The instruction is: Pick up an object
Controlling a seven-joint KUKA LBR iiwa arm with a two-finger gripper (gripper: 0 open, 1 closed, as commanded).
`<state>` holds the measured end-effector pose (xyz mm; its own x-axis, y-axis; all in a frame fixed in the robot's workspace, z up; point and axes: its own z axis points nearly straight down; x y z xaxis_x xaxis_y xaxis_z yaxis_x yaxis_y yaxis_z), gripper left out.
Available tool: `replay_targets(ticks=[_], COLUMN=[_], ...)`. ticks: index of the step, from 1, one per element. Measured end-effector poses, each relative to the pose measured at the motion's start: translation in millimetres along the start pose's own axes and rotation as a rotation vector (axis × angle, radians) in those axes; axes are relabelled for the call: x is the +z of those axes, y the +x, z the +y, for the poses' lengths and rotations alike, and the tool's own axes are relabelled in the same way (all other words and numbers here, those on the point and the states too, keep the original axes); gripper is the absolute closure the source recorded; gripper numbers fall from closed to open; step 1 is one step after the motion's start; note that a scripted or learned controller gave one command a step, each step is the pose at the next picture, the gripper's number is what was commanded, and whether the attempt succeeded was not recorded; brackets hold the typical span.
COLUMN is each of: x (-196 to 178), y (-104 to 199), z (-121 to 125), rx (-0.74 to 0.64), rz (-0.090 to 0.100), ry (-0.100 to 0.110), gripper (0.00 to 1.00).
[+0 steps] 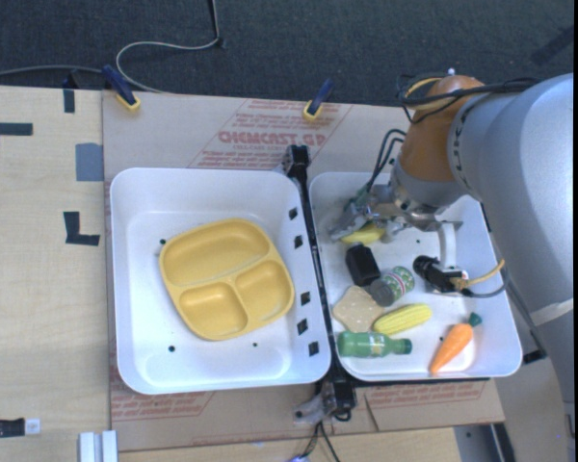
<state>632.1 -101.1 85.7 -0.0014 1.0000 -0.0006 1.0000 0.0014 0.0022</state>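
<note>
Toy foods lie in our right bin (496, 258): corn (403, 319), carrot (450, 346), green bottle (373, 345), black block (362, 264). Our gripper (358, 221) hangs low over a yellow piece (368, 235) at the bin's far left. The yellow tray (227, 277) fills the left bin (135, 287).

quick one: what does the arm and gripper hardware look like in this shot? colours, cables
Bulky light-grey KUKA arm with a rounded orange wrist band. Thin yellow and dark cables loop above the band; more dark cables run down to the small grey metal two-finger gripper.
</note>
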Motion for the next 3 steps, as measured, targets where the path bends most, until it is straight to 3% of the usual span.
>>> replay_targets(ticks=[1, 2, 3], x=[-1, -11, -99], y=[-9, -9, 59], z=[-53, -52, -79], rx=[0.001, 0.0, -0.002], rz=[-0.001, -0.002, 0.002], ry=[-0.001, -0.002, 0.003], gripper=[0.0, 1.0, 1.0])
